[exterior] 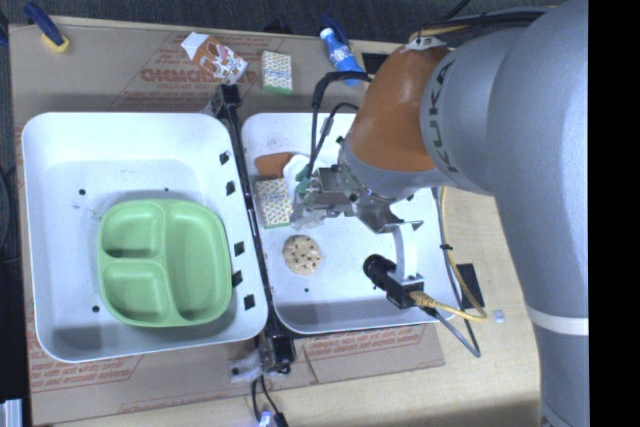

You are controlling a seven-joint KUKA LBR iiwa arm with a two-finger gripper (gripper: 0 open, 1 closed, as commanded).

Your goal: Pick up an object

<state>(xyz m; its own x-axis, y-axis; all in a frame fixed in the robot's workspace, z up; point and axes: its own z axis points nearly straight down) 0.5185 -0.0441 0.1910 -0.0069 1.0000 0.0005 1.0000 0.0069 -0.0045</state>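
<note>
- A grey arm [500,105] with an orange band reaches in from the right over the right-hand white bin [340,315], its wrist low over the bin's left side
- The gripper [308,195] sits among cables and fittings near the bin's left wall; whether the claw is apart or together I cannot tell
- Candidates for picking lie close by: a round speckled cookie [302,255] just below the gripper, a small patterned packet [272,203] beside it against the wall, and a brown item [275,162] above that
- The left bin [40,215] holds a green divided plate [163,262]
- Risk, as I judge it: the objects crowd the wall, so a descent could clip the rim or nudge a piece away; the flat cookie may slip out
- Readable writing: "KUKA" on the arm; red lettering on the cardboard [150,75] under the bins is too blurred to read
</note>
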